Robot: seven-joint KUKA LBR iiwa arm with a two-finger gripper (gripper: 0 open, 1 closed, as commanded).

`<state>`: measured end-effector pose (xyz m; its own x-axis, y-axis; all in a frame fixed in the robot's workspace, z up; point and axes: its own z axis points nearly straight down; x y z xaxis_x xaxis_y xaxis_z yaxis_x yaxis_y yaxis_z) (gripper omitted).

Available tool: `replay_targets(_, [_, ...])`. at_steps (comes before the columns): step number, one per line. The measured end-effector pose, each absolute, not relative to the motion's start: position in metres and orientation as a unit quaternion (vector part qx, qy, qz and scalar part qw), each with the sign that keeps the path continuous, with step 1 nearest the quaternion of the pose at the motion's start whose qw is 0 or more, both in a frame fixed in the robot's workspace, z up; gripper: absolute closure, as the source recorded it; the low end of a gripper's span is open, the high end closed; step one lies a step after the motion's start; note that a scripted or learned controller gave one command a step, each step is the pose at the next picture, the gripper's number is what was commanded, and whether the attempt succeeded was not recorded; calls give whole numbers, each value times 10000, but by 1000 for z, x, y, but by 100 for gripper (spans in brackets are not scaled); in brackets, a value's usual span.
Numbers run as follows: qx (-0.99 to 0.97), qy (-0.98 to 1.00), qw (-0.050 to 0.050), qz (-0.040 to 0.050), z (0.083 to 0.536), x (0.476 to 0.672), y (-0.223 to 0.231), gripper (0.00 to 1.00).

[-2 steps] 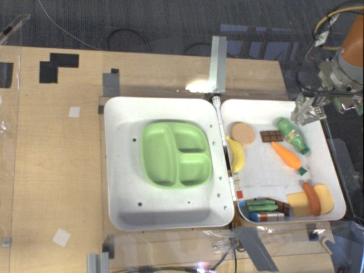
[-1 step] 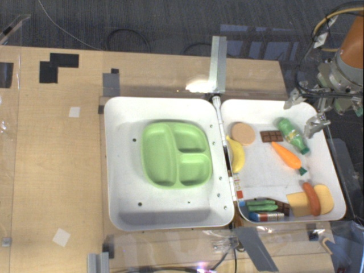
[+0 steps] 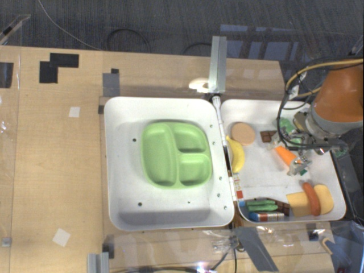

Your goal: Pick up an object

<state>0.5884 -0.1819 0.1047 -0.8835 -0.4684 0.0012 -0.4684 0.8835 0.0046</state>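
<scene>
Orange carrot [image 3: 282,154] lies near the right bin's [image 3: 335,209] right edge, just beside my gripper [image 3: 300,162] hovering above it, grip state I cannot tell, green tray [image 3: 173,153] mid left bin [image 3: 122,209].

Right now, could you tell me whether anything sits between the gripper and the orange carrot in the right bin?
Nothing visible does. The gripper hangs in the right bin right beside the carrot. The brown block lies to the carrot's far left, and the sausage lies nearer the camera, both off that line.
</scene>
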Motion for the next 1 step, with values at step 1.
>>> replay_targets(1, [2327,-9725,-69,26,89,588,-177,0])
